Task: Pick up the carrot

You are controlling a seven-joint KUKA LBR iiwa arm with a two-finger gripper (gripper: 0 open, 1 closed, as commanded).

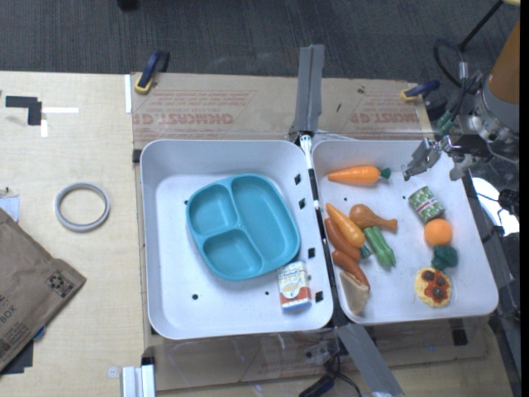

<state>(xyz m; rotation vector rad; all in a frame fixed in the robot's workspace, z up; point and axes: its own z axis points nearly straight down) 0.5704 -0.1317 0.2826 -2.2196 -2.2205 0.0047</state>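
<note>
Carrot: you'll find the carrot lying on its side in the right bin, well to the left of the tool, green top pointing toward the tool.
Tool: the tool sits above the right bin's upper right part, its two fingers standing apart with nothing between them (no contact with the carrot).
Below the tool: a small green can, then an orange, a dark green piece and a small pizza, running down the bin's right side.
Below and left of the tool: a drumstick, a green pickle touching it, and two more long orange pieces against the bin's left wall.
Far left of the tool: the left bin holds a blue divided plate and a small carton just beside its lower edge.
Tabletop: you can see a tape ring on the tabletop, well beyond the left bin.
</note>
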